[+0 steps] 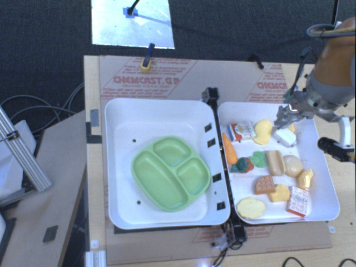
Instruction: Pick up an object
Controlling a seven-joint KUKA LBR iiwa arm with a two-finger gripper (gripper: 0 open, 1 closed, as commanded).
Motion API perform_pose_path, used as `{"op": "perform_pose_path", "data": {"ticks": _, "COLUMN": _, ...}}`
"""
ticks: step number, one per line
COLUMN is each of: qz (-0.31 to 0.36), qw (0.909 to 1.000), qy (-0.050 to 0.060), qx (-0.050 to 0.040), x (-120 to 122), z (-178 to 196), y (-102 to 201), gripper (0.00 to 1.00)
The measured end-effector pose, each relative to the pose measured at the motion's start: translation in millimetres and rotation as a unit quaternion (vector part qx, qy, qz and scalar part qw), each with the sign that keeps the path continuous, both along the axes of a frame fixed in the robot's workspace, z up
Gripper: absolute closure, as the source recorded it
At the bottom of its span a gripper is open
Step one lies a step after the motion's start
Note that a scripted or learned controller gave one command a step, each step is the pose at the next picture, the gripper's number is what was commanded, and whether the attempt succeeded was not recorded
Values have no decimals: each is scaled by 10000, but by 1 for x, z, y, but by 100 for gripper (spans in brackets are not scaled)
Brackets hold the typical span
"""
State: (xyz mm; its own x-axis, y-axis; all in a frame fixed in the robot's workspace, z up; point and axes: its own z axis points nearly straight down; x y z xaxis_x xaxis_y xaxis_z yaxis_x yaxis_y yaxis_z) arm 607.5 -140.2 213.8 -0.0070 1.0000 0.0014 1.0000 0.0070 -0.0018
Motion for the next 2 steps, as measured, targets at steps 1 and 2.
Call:
{"op": "perform_pose_path", "data": {"ticks": 1, "qz": 6, "qw": 10000, "qy": -2, "qx": 3, "x": -37, "z": 6, "y": 46, "gripper": 100}}
{"op": "perform_pose_path", "data": {"ticks": 2, "qz": -28, "qw": 10000, "qy": 5, "qx": 0, "x": -83, "z": 5, "y": 64, "gripper": 100}}
